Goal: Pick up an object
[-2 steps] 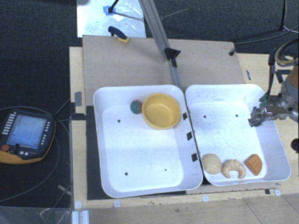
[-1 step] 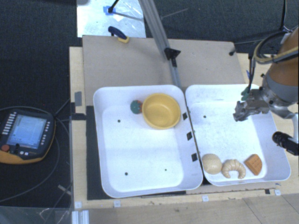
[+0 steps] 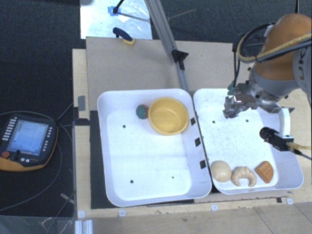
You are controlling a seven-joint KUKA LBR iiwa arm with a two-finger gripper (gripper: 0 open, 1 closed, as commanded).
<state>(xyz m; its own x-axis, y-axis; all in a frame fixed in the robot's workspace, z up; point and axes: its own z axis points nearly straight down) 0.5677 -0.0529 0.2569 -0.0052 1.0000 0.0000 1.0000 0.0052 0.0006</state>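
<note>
My gripper (image 3: 232, 109) hangs over the upper part of the right bin (image 3: 229, 145), on the grey arm that comes in from the right. I see nothing between its fingers. Along the right bin's front edge lie a pale round bun (image 3: 221, 170), a croissant-shaped piece (image 3: 243, 175) and an orange waffle-like square (image 3: 265, 171), all well below the gripper. In the left bin (image 3: 141, 169) a yellow bowl (image 3: 168, 115) sits at the top right, with a small green-and-brown ball (image 3: 142, 111) touching its left side.
A black cylinder with a cable (image 3: 274, 139) sticks out from the arm over the right bin's right side. A teach pendant (image 3: 25, 141) lies on the floor at the left. A grey pole (image 3: 163, 28) slants across the bench behind the bins.
</note>
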